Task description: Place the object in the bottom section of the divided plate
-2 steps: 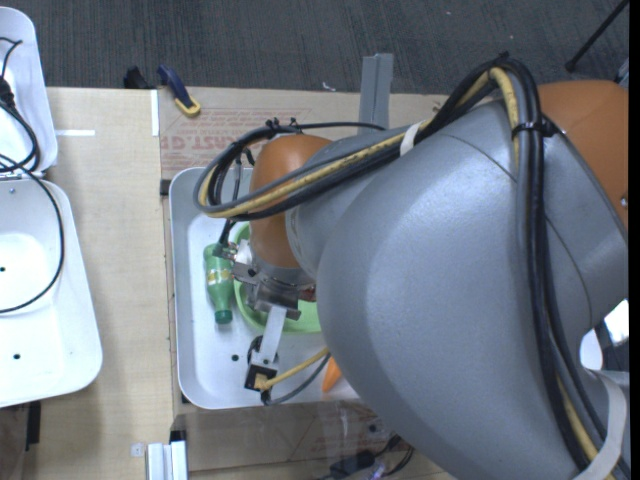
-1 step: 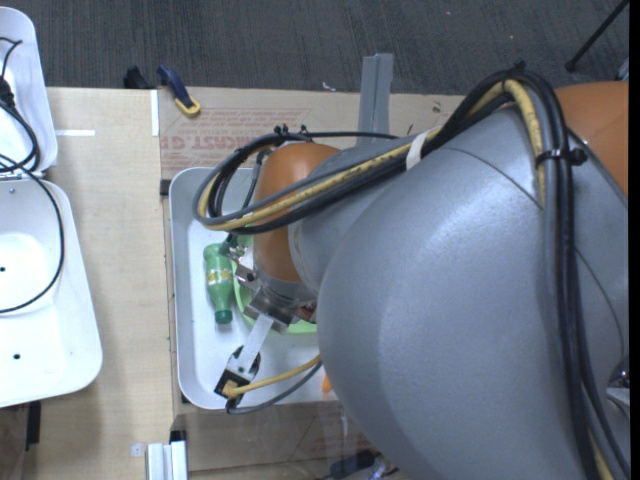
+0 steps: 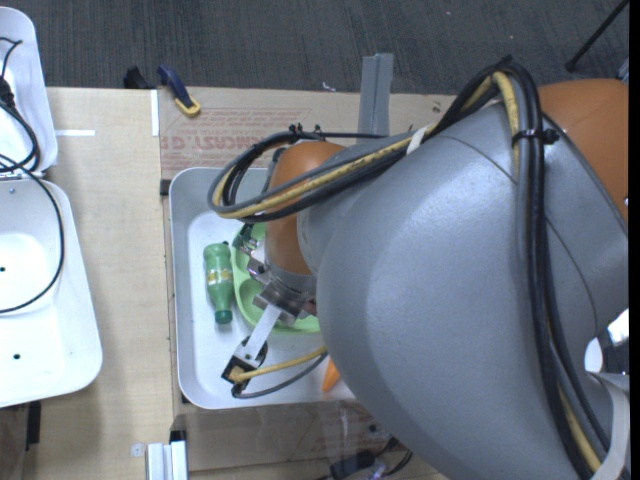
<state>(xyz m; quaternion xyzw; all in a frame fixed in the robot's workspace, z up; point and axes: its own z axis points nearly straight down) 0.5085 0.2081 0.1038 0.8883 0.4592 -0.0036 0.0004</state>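
Centrally, across the right half of the camera view: grey arm (image 3: 470,298), smooth rounded casing, matt finish, reaching in over the right-hand bin. Ringed above the wrist by a glossy orange band (image 3: 300,183), with black and yellow cables looped across it.

Below the arm: bench (image 3: 110,138), flat, pale tan, board-like surface.

On the bench, side by side: two shallow white bins, smooth moulded plastic, rounded corners. Left bin (image 3: 60,348) cut off by the view's left edge. Right bin (image 3: 182,298) largely covered by the arm; left wall and near left corner exposed.

Inside the right bin, toward its middle: divided plate (image 3: 244,290), lime green, curved raised rim, mostly hidden under the wrist; sections not distinguishable.

Directly over the plate: gripper (image 3: 262,286), metallic, angular. Opening state: cannot tell, obscured by the wrist.

Between the plate's left rim and the bin's left wall, just beside the rim: green bottle (image 3: 217,278), translucent, cylindrical, lying on its side on the bin floor, cap toward the near edge. Outside the plate.

At the bin's near edge, half under the arm: orange item (image 3: 331,373), tapered, shape otherwise unclear.

At the bench's far edge: blue clamp (image 3: 176,88), small, yellow-tipped.
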